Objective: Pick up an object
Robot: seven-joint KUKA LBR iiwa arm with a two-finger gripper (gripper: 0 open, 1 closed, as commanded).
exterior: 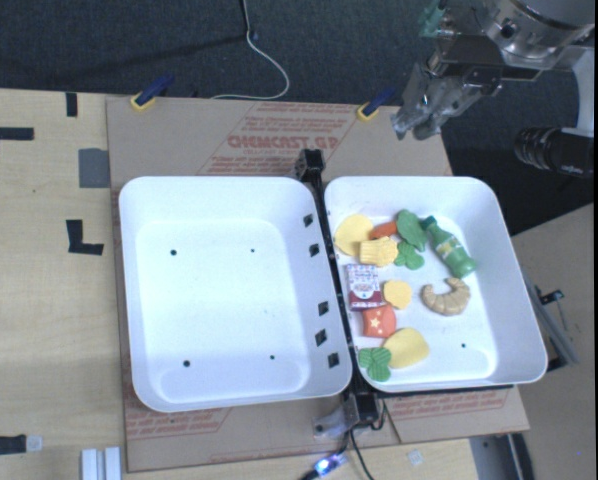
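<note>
Cardboard-covered bench is carrying two white bins side by side; toy food is sitting in the right bin [499,268] (croissant [446,296], green bottle [449,247], yellow waffle [377,252], etc.). Gripper [416,118] is hovering above the bin's far edge, carrying nothing; whether its pincer is apart or together, can't tell. Approach step, I'd say: next it's needing to drop over one item.
</note>
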